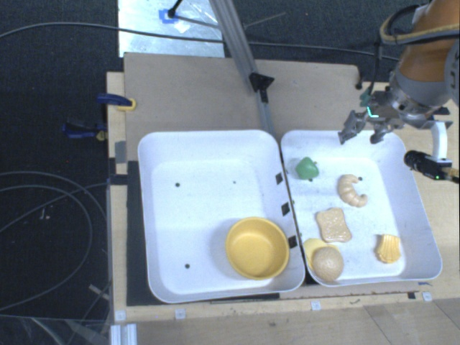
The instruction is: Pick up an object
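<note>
My gripper (pixel 363 133) hangs over the far edge of the right bin (pixel 420 225), its two dark fingers spread apart with nothing between them. In that bin lie a green pepper-like piece (pixel 307 167), a tan croissant (pixel 351 190), a slice of toast (pixel 334 225), a beige round bun (pixel 328 262) with a yellow piece under it, and a yellow shell-like pastry (pixel 388 248). The croissant lies below and slightly left of the gripper. A yellow bowl (pixel 257 246) sits in the left bin (pixel 194 164) at its near right corner.
A grey pole (pixel 241 42) slants across the bench behind the bins, ending in a black clamp near the bins' shared wall. A blue and yellow clamp (pixel 115 103) grips the bench's left edge. Cables lie on the dark floor at left.
</note>
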`<action>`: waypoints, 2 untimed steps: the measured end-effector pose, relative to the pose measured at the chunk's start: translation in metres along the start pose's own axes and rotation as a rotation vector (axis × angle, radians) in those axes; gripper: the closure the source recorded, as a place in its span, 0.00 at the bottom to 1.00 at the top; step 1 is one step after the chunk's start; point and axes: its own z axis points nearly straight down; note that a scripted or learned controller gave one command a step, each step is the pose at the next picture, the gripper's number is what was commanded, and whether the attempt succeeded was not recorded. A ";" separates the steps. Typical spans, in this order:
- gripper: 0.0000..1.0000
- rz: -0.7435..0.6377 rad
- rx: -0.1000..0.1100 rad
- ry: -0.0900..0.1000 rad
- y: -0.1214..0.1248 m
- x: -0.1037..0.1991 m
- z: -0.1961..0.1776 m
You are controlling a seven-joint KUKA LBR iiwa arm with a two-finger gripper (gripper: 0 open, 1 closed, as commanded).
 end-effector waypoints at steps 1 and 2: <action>0.00 0.000 -0.001 0.000 0.000 0.000 -0.001; 0.00 0.003 0.004 0.000 -0.001 -0.001 0.062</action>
